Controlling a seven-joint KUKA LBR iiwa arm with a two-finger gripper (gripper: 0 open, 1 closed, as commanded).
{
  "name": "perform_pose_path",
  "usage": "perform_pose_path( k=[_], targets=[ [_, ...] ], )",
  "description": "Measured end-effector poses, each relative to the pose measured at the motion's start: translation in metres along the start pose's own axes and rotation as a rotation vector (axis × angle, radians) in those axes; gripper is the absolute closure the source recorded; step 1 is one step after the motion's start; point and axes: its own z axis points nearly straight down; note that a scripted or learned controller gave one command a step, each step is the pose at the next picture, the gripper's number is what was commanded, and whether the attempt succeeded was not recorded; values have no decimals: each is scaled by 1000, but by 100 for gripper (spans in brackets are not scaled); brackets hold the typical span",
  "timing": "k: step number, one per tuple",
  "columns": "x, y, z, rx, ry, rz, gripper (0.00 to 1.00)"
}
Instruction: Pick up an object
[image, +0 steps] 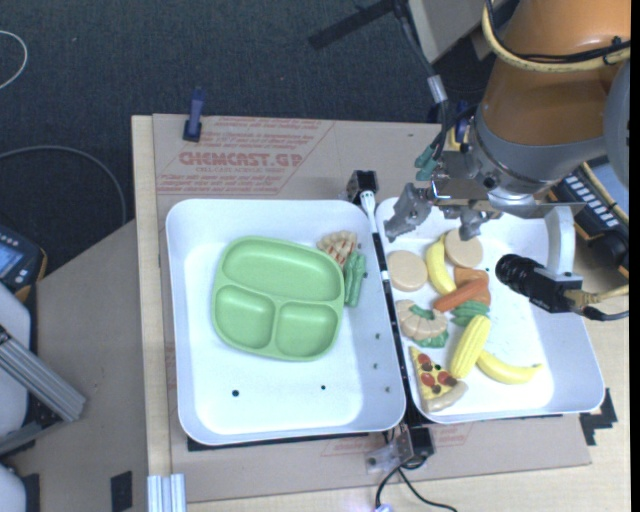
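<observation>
Lying below end effector, round cookie

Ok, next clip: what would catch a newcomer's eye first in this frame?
Probably the big green divided plate lying in the left bin, with a waffle piece and a green bean at its right edge. Next, the heap of toy food in the right bin: bananas, a corn cob, a carrot, a pizza slice. The grey and orange arm hangs over that bin's far end.
</observation>
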Motion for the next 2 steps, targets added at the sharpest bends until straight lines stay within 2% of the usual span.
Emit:
perform_pose_path(
  k=[1, 2],
  targets=[
    [88, 8, -29, 2, 0, 1, 0],
    [124, 21, -12, 5, -3, 7, 0]
  ],
)
